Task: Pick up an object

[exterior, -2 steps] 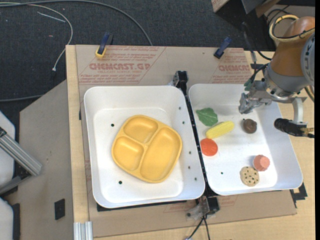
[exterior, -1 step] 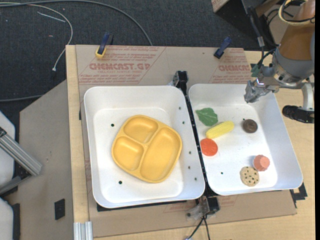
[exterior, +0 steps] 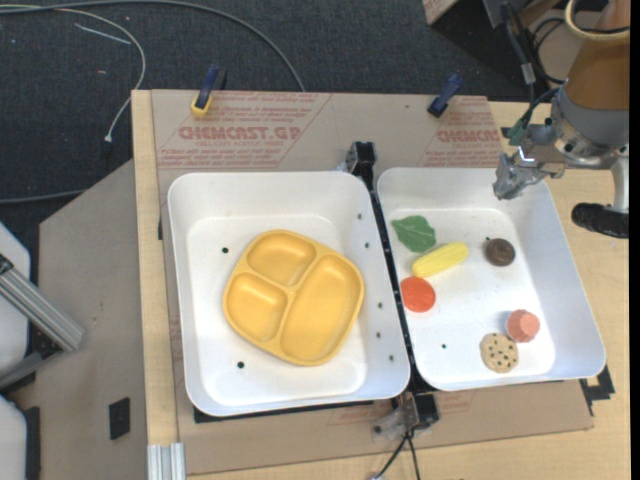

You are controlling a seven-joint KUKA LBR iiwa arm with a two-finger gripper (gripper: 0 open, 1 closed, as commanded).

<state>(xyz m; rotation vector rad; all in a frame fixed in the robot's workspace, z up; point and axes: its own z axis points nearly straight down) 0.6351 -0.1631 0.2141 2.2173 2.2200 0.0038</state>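
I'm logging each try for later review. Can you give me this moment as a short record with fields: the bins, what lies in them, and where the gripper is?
left bin: holds a yellow divided plate
right bin: holds six small items
items: green leaf, yellow corn, orange disc, brown ball, pink cup, cookie
gripper: above the right bin's far corner, nothing seen between its fingers
contact with items: none

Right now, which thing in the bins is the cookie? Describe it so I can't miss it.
Look in the right-hand white bin, at its near corner. The cookie is the pale tan speckled disc there, just below the pink piece; nothing else is speckled.
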